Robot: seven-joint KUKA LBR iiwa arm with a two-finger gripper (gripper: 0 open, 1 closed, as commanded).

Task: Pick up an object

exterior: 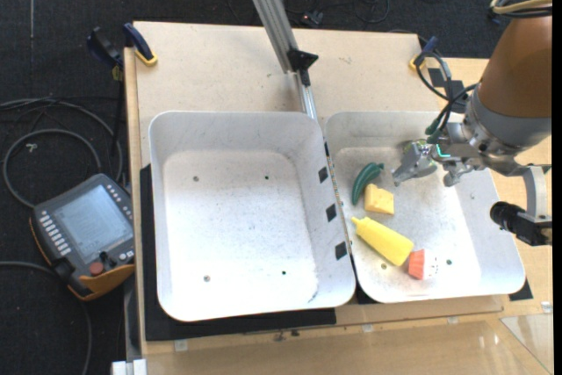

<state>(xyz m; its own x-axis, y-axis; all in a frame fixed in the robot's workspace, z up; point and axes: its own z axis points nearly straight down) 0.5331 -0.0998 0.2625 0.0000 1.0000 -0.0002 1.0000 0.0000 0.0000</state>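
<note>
In the right bin [492, 277] lie a green curved piece [364, 181], a pale yellow wedge [379, 201], a long yellow piece [384, 241] and a small red-and-white piece [416, 264]. My gripper [434, 166] hangs over the bin's upper middle, to the right of the green piece and the wedge. Its two grey fingers [411, 169] stand apart with nothing between them.
The left bin [167, 189] sits beside the right one, their rims meeting at the centre. A slanted metal rail [268, 0] runs down from the top to the bins' junction. A teach pendant [83, 228] lies on the floor at left. Clamps grip the bench's back corners.
</note>
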